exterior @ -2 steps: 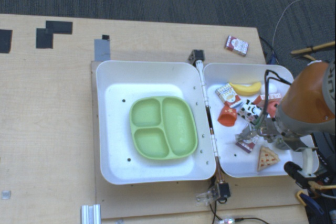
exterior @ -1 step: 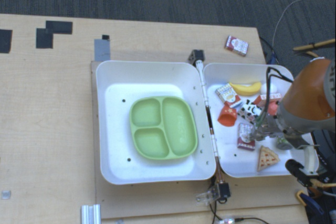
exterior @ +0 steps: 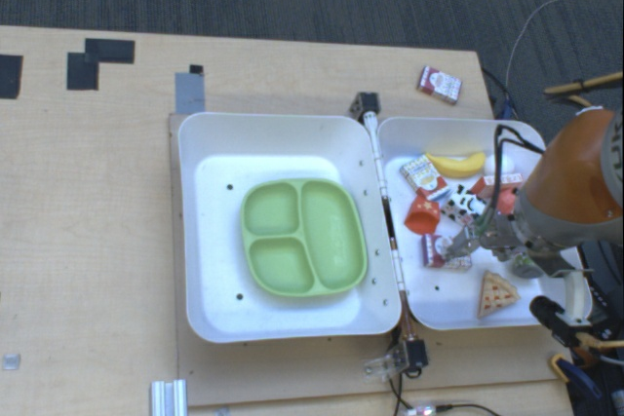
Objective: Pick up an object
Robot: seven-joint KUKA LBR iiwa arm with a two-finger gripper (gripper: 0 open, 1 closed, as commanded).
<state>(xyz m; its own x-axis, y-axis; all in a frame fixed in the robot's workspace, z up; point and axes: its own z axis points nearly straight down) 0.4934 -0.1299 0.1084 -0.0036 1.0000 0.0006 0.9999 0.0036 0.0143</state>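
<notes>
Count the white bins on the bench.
2. The left bin holds a green divided plate; the right bin, touching it, holds the small objects, partly covered by the arm.

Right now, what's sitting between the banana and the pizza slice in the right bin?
In the camera view, between the banana and the pizza slice lie a black-and-white cow toy and the gripper.

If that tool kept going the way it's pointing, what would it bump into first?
Most likely the small red packet lying just left of the tool in the right bin. Depth is hard to judge from above, so it might instead pass over it.
</notes>
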